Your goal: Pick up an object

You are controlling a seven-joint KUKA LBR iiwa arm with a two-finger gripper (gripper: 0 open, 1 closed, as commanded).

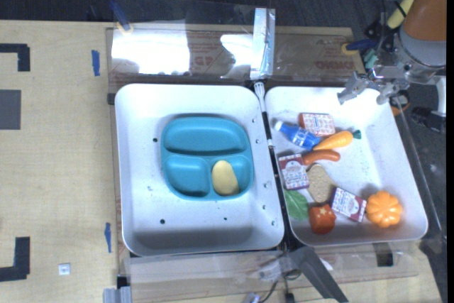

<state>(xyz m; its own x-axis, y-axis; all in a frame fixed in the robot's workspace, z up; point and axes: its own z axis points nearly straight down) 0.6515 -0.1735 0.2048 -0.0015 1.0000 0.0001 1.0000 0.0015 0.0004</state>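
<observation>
An orange carrot point(335, 141) with a green tip is seen lying below-left of the gripper point(370, 88). Whether the fingers are open or closed cannot be told.

Two white bins: left bin point(135, 152) carries a turquoise-blue divided tray point(202, 138) with a pale yellow egg-shaped piece point(225, 177) in it. Right bin point(408, 167) holds an orange pumpkin point(384, 208), an orange carrot point(333, 141) with green tip, a red tomato point(322, 218), a blue bottle point(296, 135), a tan oval piece point(320, 182) and red-and-white packets point(316, 123). Desk point(57, 174) is pale wood with black corner marks and blue tape strips; arm grey with an orange band point(428, 18).
</observation>
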